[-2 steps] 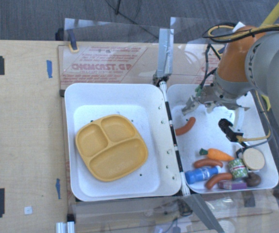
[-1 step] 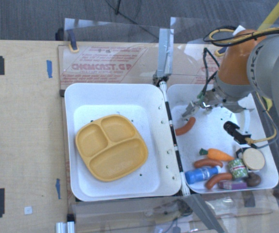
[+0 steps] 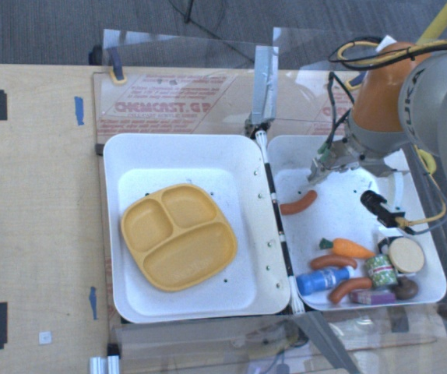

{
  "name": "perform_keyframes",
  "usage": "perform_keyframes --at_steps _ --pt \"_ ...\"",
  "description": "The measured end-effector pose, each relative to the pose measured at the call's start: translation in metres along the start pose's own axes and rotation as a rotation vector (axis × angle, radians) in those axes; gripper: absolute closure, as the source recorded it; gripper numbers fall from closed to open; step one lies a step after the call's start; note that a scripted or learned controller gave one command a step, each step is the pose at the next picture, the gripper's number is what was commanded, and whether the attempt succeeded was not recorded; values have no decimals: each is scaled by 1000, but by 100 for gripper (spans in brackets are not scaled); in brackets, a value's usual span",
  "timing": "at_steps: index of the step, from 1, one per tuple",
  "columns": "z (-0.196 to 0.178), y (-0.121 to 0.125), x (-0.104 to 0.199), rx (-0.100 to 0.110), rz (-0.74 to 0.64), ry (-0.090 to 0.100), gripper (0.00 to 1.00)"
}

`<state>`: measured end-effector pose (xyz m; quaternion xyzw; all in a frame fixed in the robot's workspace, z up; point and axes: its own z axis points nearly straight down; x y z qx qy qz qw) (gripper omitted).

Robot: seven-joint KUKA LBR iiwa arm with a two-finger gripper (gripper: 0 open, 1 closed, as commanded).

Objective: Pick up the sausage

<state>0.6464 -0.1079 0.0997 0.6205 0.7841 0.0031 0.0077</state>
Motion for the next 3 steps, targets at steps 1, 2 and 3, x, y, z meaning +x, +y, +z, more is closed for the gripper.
perform_keyframes --at_steps 1,2,3 --pt "0 0 0 0 0 0 0" --pt "10 -11 6 4 -327 4 0" --pt "-1 -8 3 -4 -324 -2 100"
